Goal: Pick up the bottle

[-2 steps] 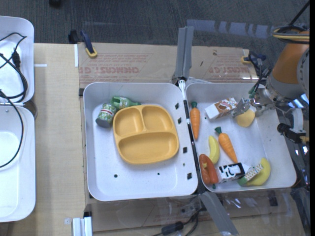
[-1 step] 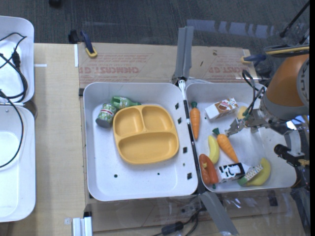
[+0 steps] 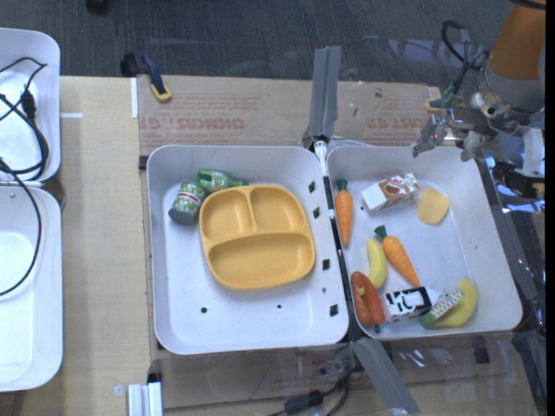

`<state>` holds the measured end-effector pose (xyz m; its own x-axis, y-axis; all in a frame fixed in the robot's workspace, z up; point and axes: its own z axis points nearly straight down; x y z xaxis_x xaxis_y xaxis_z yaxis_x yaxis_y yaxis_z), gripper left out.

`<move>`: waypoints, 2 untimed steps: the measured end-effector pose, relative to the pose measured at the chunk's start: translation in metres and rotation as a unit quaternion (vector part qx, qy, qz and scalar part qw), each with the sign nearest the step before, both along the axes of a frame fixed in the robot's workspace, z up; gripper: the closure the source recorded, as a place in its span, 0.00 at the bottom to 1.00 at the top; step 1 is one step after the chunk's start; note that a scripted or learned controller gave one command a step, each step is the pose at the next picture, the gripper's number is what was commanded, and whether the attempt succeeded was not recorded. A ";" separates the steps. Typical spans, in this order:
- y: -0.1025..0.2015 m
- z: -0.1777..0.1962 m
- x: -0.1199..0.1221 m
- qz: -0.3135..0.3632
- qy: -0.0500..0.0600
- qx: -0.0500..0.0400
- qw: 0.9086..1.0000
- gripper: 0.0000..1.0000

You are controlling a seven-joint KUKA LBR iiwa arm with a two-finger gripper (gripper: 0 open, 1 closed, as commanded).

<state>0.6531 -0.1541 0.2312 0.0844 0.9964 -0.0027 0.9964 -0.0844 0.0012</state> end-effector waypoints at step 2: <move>-0.019 0.155 -0.022 -0.055 0.001 0.000 0.998 0.00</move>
